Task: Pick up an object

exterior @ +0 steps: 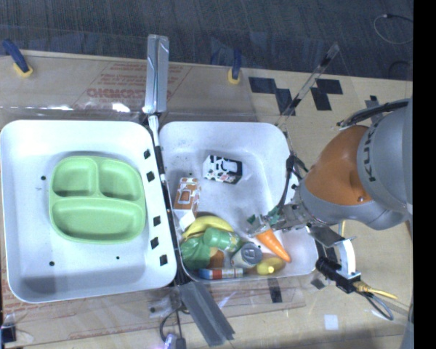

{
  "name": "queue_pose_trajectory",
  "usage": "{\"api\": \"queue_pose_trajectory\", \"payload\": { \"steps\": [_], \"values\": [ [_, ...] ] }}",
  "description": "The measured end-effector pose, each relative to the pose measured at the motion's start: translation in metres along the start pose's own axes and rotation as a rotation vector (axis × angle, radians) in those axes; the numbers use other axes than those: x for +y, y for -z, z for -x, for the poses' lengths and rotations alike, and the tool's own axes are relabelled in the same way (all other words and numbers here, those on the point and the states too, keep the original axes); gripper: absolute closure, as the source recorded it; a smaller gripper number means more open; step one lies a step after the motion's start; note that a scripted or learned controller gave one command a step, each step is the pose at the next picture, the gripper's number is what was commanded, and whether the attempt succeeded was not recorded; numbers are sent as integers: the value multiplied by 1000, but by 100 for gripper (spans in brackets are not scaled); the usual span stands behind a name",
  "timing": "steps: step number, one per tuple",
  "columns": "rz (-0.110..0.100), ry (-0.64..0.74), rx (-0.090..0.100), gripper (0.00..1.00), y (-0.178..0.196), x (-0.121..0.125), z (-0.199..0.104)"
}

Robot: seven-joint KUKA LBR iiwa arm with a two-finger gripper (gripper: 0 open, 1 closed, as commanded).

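Two shallow white bins sit side by side on the bench. The left bin (pixel 29 267) holds a pale green divided plate (pixel 98 198) with three compartments, lying flat near the bin's middle. A grey upright divider (pixel 157 75) rises at the far end of the seam between the bins.

The right bin (pixel 269 140) carries a crowd of small items, mostly packed into its near half. A black-and-white patterned block (pixel 224 169) lies alone toward the far side. An orange-and-white small carton (pixel 187 193) lies close to the bin's left wall. Nearer the front, a yellow banana (pixel 203 226) rests against a green soft toy (pixel 203 247), with a round grey cap (pixel 248 254) just beside them, a marker pen (pixel 221 273) along the front wall, and a small yellow piece (pixel 269 268) at the front right.

The orange carrot (pixel 274 244) lies tilted in the near right part of the right bin, its pointed end toward the front right and its green top toward the far left, touching the clutter around it.

The grey arm with its orange band (pixel 338 173) reaches in from the right and hangs over the bin's right wall. The gripper (pixel 276 219) sits right at the carrot's green end; whether its tips are spread or pressed together cannot be told, since the wrist and clutter hide them.
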State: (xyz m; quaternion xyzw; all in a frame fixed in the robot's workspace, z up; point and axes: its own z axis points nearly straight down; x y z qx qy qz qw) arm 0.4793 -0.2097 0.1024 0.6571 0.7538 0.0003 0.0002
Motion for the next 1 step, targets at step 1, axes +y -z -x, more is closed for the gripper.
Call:
{"api": "queue_pose_trajectory", "payload": {
  "steps": [1],
  "values": [
    [-1, -153, 1, 100, 131, 10, -67]
  ]
}}
